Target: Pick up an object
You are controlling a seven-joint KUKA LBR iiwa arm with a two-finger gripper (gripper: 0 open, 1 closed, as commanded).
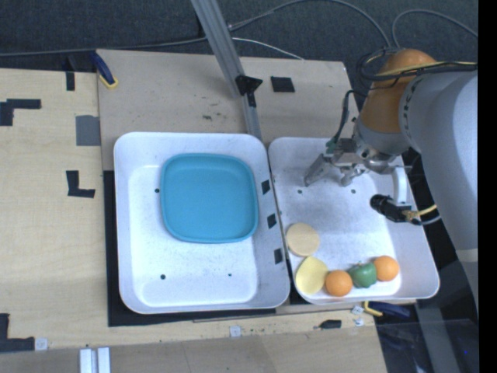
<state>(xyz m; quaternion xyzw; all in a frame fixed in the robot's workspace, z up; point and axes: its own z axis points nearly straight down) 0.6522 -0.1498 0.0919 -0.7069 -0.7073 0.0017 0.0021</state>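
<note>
Overhead, the grey arm's two-finger hand (329,176) hangs spread and holding nothing over the far part of the right shallow white bin (411,286).

Its fingers part above bare bin floor, well apart from the pieces at the near edge: a pale tan round disc (302,238), a yellow rounded piece (311,275), two orange balls (338,283) and a small green object (363,274). A square blue plastic plate (209,197) lies in the left white bin (140,286) on the desk (46,224). No readable writing shows.

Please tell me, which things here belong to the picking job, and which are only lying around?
Belong to the job:
gripper, over the right bin
cream disc
yellow piece
two orange balls
green piece

Only lying around:
blue plate in the left bin
grey pole
cables
</note>
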